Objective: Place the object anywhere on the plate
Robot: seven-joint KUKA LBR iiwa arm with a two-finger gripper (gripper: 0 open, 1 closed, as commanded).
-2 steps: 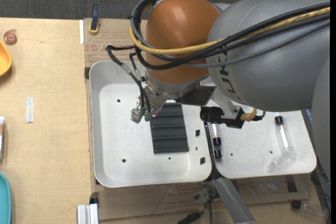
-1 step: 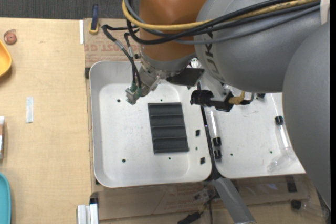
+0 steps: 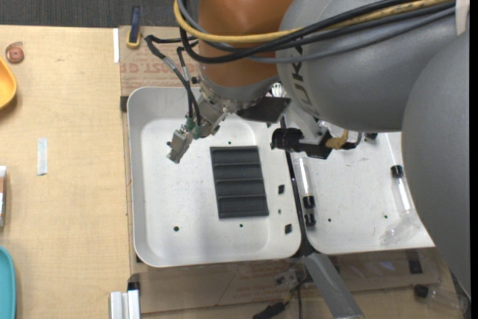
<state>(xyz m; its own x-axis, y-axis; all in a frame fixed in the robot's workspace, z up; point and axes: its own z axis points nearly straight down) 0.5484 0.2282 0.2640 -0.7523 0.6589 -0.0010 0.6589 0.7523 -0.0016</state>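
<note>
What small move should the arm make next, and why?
Probably ease the arm toward the view's bottom, over the ribbed black slab, likely the plate: its wrist hangs above the left bin's far end, just beyond the slab. Whether it carries anything I cannot tell.

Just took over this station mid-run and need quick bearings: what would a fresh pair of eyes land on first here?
The arm dominates, its orange band bulging over the top of the left bin, with black and yellow cables looped around it. Below it, a dark ribbed rectangular block lies flat in the middle of that bin. A small grey piece hangs from the arm over the bin's upper left.
</note>
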